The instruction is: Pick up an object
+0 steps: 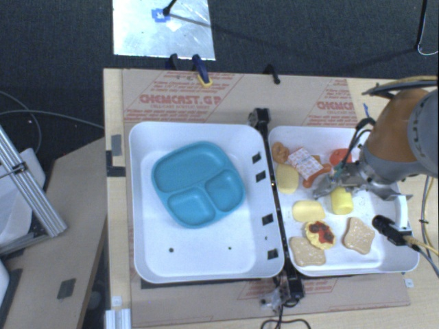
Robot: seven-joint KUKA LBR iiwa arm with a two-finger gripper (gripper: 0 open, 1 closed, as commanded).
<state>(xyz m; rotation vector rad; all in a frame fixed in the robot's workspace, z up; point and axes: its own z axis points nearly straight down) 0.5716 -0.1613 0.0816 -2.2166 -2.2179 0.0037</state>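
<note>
The right bin (pixel 394 262) holds several toy foods. Among them are a yellow cylinder (pixel 341 201), a yellow oval piece (pixel 308 211), a pale yellow lump (pixel 287 179), a pink and white square (pixel 304 161), a red piece (pixel 339 157) and an orange stick (pixel 315 177). My gripper (pixel 334 183) hangs low in this bin, just above the yellow cylinder and beside the orange stick. Nothing can be seen held in it.
Near the right bin's front edge lie a toast with a red topping (pixel 319 233), a tan slice (pixel 306 252) and a tan star-like slice (pixel 359 234). An orange-brown piece (pixel 279 152) sits at its back left. The left bin (pixel 147 252) holds a blue divided plate (pixel 197 183).
</note>
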